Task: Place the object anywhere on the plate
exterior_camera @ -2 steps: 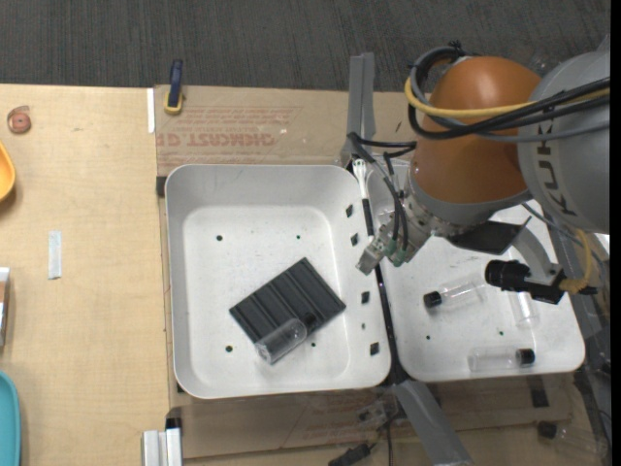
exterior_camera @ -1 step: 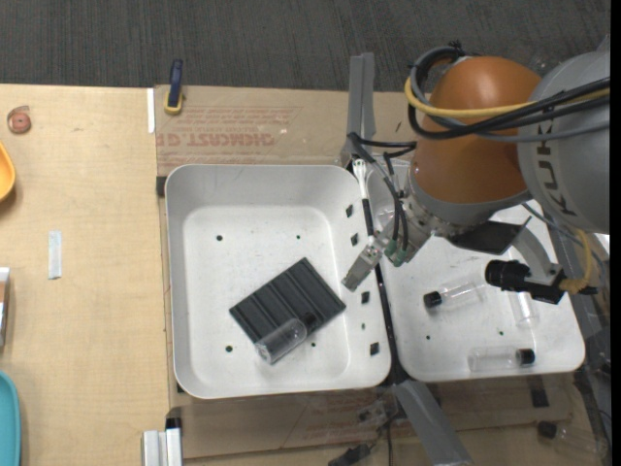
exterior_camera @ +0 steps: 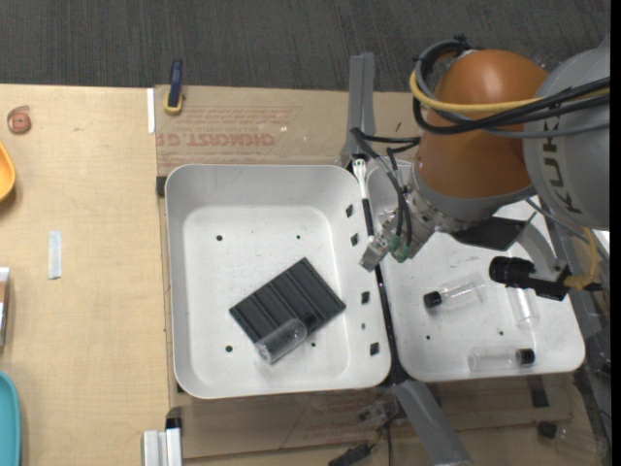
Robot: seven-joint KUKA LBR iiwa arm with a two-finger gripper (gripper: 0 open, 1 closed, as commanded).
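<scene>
— Plate (exterior_camera: 291,297) position?
— Dark, ribbed, lying flat and skewed in the left bin (exterior_camera: 194,221), toward the lower middle of the floor.
— And the object?
— Clear vial (exterior_camera: 282,339), on its side at the plate's lower corner. Overlapping that edge and touching it, with part hanging past onto the white floor.
— Gripper (exterior_camera: 386,248)?
— Up over the seam between the 2 bins, just above the inner wall of the right bin (exterior_camera: 572,348). Well apart from vial and plate. Nothing visibly held.
— Spread or pressed together?
— Cannot tell; too small and cluttered with cabling at that spot.
— Arm (exterior_camera: 485,124)?
— Reaching in from the right, orange band bulking large over the right bin's upper half.
— Anything else in that bin?
— 2 clear tubes with black caps: upper tube (exterior_camera: 456,294) near the middle, lower tube (exterior_camera: 500,360) by the lower rim. Apart from each other, both lying flat.
— Beyond the bins?
— Blue clamp (exterior_camera: 175,83) on the cardboard sheet (exterior_camera: 228,136) behind the left bin.
</scene>
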